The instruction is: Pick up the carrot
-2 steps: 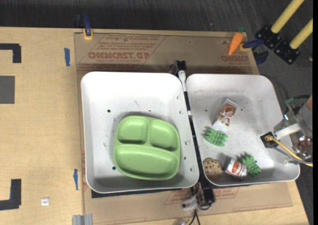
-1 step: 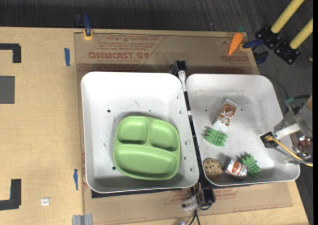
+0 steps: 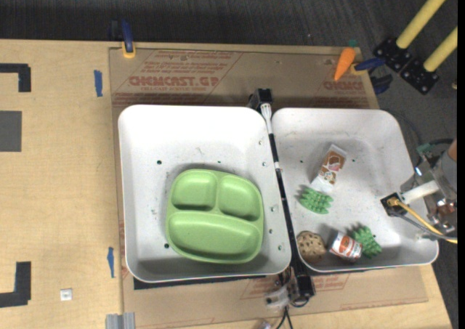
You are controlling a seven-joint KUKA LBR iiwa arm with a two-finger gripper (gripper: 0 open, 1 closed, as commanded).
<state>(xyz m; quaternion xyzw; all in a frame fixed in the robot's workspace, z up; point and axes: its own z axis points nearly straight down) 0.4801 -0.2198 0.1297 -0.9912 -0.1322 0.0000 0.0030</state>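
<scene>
Carrot lies on the tabletop beyond the right bin, untouched. Pincer sits at that bin's right wall; grip state can't be told. Pick not begun.

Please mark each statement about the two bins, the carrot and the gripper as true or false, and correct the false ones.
1. The carrot lies inside the right bin. False: it lies on the board beyond the right bin, outside both bins.
2. The green divided plate sits in the left bin. True.
3. The gripper is at the right edge of the right bin. True.
4. The gripper holds the carrot. False: the carrot lies far from it, near the bench's far edge.
5. The cookie is in the left bin. False: it is in the right bin, near the front wall.
</scene>
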